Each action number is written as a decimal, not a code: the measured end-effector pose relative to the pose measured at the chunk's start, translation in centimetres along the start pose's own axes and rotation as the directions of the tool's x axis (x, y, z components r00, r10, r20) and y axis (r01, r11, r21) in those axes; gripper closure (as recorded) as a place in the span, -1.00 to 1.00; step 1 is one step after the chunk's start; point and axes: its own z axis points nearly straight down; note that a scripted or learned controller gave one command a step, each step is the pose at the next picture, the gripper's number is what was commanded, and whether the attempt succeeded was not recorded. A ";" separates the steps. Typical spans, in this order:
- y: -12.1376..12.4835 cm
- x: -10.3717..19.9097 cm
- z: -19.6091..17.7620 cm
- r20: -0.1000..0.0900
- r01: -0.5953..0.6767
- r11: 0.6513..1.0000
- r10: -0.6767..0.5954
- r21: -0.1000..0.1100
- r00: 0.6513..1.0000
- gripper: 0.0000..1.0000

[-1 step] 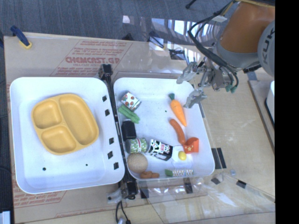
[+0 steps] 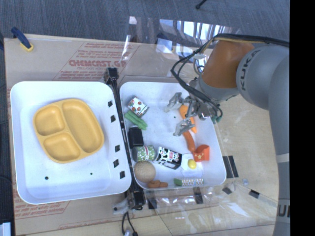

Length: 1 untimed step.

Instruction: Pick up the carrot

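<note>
The carrot point(image 2: 190, 139) is a slim orange piece lying in the right bin point(image 2: 156, 93), near its right wall. Its upper end runs under the gripper's body, and a bit of orange shows again there. My gripper point(image 2: 177, 116) hangs over the bin's right half, reaching in from the right, with its fingers spread open. One fingertip point(image 2: 173, 103) points to the upper left, the other point(image 2: 181, 128) sits just left of the carrot. The carrot lies at the base of the fingers, not pinched between the tips.
A red block point(image 2: 202, 153) touches the carrot's lower end. Along the bin's left and front lie a strawberry-print cube point(image 2: 137, 106), a green vegetable point(image 2: 135, 119), a cow-print can point(image 2: 169, 157) and a brown ball point(image 2: 144, 171). The left bin holds a yellow divided plate point(image 2: 68, 129).
</note>
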 end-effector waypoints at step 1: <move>0.0 -0.6 -2.0 0.018 0.008 1.000 -0.008 0.008 1.000 1.00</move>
